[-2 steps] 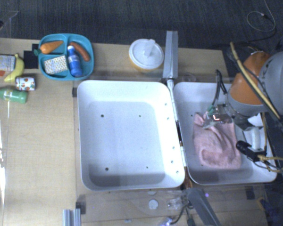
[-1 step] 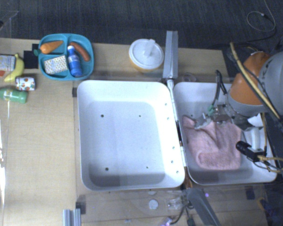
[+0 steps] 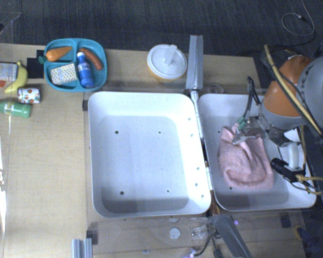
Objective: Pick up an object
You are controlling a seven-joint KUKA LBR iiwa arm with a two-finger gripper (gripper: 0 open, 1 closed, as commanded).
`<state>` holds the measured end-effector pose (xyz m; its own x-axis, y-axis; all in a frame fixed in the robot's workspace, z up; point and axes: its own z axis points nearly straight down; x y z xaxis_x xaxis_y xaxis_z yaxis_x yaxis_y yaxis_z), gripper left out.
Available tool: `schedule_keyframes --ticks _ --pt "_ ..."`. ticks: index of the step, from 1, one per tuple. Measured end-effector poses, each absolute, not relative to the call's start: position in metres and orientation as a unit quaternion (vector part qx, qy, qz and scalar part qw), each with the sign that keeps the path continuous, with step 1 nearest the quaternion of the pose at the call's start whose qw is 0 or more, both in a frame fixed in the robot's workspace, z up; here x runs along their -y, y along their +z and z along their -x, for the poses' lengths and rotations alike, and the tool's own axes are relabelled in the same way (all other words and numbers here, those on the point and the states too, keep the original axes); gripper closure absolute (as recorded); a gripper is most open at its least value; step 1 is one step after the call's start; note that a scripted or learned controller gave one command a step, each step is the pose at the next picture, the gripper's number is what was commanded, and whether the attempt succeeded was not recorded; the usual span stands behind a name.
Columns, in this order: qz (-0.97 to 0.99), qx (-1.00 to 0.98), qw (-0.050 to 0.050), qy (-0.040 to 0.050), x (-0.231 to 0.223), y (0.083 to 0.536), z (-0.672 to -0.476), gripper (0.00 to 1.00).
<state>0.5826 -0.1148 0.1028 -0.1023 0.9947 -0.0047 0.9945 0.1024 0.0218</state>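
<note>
A crumpled pink cloth (image 3: 243,163) lies in the right white bin (image 3: 226,106), covering much of its floor. My gripper (image 3: 241,136) comes in from the right and is down at the cloth's upper edge, touching or pressing into the fabric. The cloth bunches up a little around the gripper there. The gripper's body hides the contact spot.
The left white bin (image 3: 145,198) sits beside the right one, with a metal rail (image 3: 194,63) behind the seam. On the bench at the back left are a teal divided plate (image 3: 99,52) of toy food, a white lidded cup (image 3: 167,62), a banana (image 3: 19,78), a small can (image 3: 28,95) and a green bottle (image 3: 11,108).
</note>
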Motion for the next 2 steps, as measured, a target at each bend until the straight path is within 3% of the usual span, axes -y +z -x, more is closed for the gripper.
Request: schedule_keyframes --ticks 1,2 --pt "-0.726 -0.687 0.007 0.0051 0.164 0.092 -0.586 1.0" --pt "-0.758 -0.652 0.002 0.0012 0.127 0.18 -0.653 1.0"
